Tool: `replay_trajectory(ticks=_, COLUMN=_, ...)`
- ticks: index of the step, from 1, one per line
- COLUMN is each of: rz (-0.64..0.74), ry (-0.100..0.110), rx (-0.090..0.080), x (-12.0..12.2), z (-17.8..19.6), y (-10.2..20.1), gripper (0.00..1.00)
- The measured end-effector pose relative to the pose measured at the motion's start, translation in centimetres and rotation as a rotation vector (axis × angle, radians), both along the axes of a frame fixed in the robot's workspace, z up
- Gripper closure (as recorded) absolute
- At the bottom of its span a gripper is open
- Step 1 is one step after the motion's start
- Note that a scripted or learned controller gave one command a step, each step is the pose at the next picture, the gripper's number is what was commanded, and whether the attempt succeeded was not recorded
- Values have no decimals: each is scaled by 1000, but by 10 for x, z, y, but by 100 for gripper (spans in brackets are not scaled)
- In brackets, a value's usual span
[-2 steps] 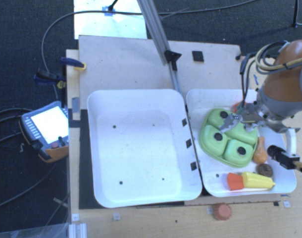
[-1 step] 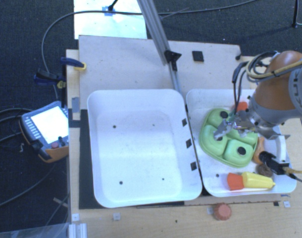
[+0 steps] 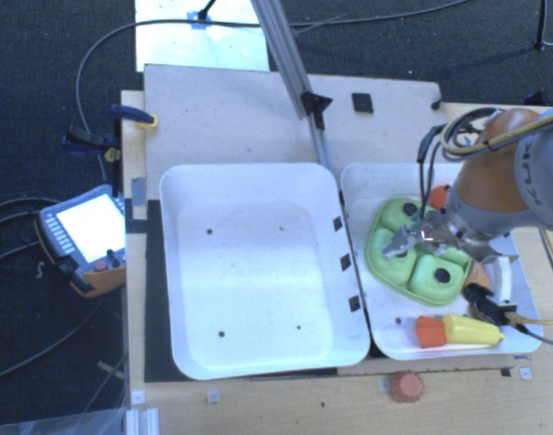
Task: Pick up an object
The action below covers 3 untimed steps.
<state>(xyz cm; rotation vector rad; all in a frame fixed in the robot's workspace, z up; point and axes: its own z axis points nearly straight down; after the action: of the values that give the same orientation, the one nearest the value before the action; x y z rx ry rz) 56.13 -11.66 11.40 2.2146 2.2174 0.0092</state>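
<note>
The metal two-finger gripper (image 3: 405, 240) sits low on the glossy green moulded plastic tray with round hollows (image 3: 412, 259) in the right white bin (image 3: 363, 243); how far it is open is too blurred to tell. Just below lies a yellow-and-orange plastic piece (image 3: 456, 331) (its right end partly hidden by cables). The left white bin (image 3: 258, 265) adjoins.

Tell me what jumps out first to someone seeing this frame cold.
The grey and orange arm reaching in from the right, its hand down on a bright green moulded object in the right bin. Near that bin's front edge lies a yellow and orange object. The left bin is a big white blank beside it.
</note>
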Motion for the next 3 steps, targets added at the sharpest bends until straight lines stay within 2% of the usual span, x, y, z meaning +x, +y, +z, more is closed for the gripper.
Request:
replay_trajectory(ticks=1, rz=7, ry=0, rx=12, x=2, z=13, y=7, gripper=100)
replay_trajectory(ticks=2, rz=5, ry=5, rx=1, x=3, z=65, y=18, gripper=100)
replay_trajectory(ticks=3, rz=5, ry=3, rx=0, x=4, z=119, y=18, gripper=100)
